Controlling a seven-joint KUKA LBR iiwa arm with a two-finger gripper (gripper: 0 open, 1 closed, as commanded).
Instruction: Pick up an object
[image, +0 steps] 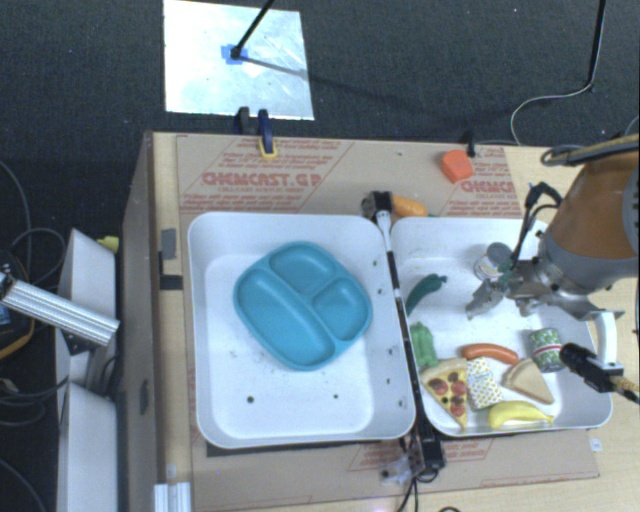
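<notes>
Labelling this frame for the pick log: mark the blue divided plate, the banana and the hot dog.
blue divided plate (300, 305), camera view, on its middle ridge.
banana (517, 413), camera view, on the middle of its curve.
hot dog (489, 352), camera view, mid-length of the sausage.

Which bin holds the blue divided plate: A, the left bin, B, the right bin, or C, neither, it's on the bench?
A: the blue divided plate lies flat inside the left bin, while the right bin holds the toy food.
</notes>
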